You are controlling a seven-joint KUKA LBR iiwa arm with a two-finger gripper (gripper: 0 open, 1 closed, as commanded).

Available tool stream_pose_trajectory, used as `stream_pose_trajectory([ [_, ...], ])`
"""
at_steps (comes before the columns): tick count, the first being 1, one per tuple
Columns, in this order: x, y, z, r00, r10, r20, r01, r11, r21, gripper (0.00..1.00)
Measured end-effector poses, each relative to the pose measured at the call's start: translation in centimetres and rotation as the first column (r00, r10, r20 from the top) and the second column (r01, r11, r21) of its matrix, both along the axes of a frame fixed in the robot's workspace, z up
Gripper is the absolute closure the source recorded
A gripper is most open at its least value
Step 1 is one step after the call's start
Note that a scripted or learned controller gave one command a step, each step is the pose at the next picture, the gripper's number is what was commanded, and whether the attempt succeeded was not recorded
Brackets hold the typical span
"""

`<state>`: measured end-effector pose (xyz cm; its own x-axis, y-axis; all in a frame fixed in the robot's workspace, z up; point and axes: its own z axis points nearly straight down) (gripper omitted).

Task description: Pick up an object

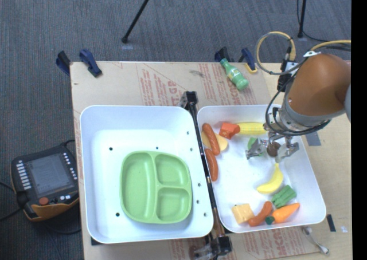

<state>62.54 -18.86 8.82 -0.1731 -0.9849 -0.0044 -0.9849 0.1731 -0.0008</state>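
Observation:
My gripper [272, 150] hangs over the upper middle of the right bin [318, 196], below the orange wrist band. Its two fingers [253, 150] stand spread apart, open, and no object is clearly caught between them. Just below it lies a yellow banana [272, 182]. Another yellow piece [251, 128] and a red piece [228, 130] lie to its upper left. Two red sausages [210, 138] lie along the bin's left wall. At the front sit an orange cheese cube [242, 213], a carrot [285, 213] and a green vegetable [284, 196].
The left bin [97, 138] holds a green divided plate [156, 186]. A green toy bottle [235, 74] lies on the bench behind the right bin. Blue clamps [89, 61] grip the bench's far edge. A teach pendant [43, 180] rests to the left.

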Motion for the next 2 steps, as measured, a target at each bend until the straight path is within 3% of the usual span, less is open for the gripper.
stream_pose_trajectory([
  [1, 0.3, -2.3, 4.1, 0.968, 0.252, 0.004, -0.252, 0.968, -0.001, 0.00],
  [2, -4.7, -0.3, -0.1, 0.895, 0.446, -0.001, -0.446, 0.895, 0.001, 0.00],
])
